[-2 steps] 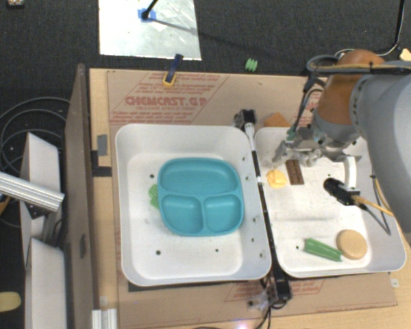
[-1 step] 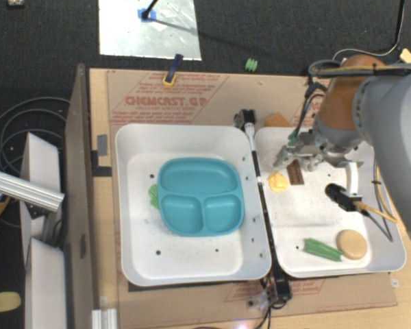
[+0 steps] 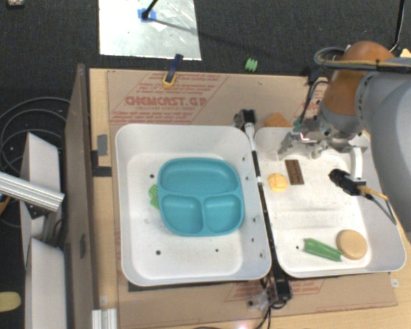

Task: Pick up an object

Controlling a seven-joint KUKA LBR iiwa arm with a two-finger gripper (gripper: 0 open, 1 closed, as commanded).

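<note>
Objects in right bin [image 3: 390, 252] number five; pincer [image 3: 303, 141] state unclear.

We see the gripper [image 3: 305, 140] over the right bin [image 3: 380, 214], a brown bar [image 3: 295, 172] just below it, a yellow piece [image 3: 277, 182] nearby.

On the brown cardboard sheet [image 3: 171, 98] under my bins I can read red print, "CHEMCAST GP", with smaller red lines around it too blurred to make out.
</note>
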